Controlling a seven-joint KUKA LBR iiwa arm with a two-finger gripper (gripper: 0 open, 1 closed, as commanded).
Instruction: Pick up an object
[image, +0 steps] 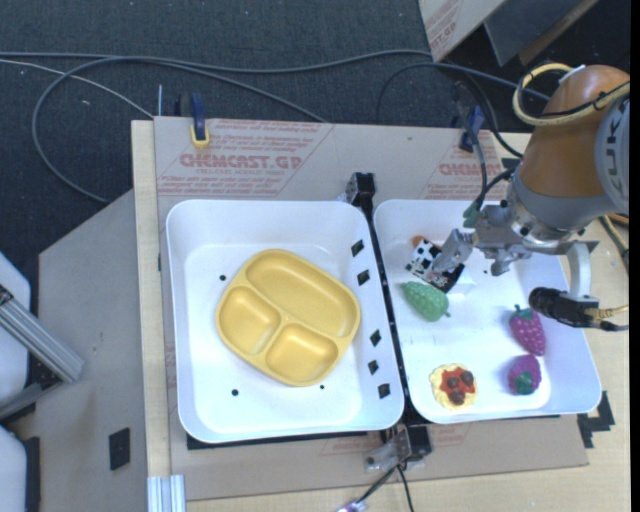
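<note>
My gripper (447, 268) hangs low over the upper left part of the right bin (570, 400). It points down and left at a small black-and-white checkered object (421, 262), which lies right against its tip. I cannot tell whether they touch. A green leafy toy (427, 301) lies just below the gripper. A small orange piece (419, 241) peeks out above the checkered object.
The right bin also holds a purple grape bunch (528, 331), a purple and green toy (523, 374) and a small pizza-like toy (454, 385) along its front. A yellow divided plate (289, 316) lies in the left bin (190, 300). A black divider (372, 290) separates the bins.
</note>
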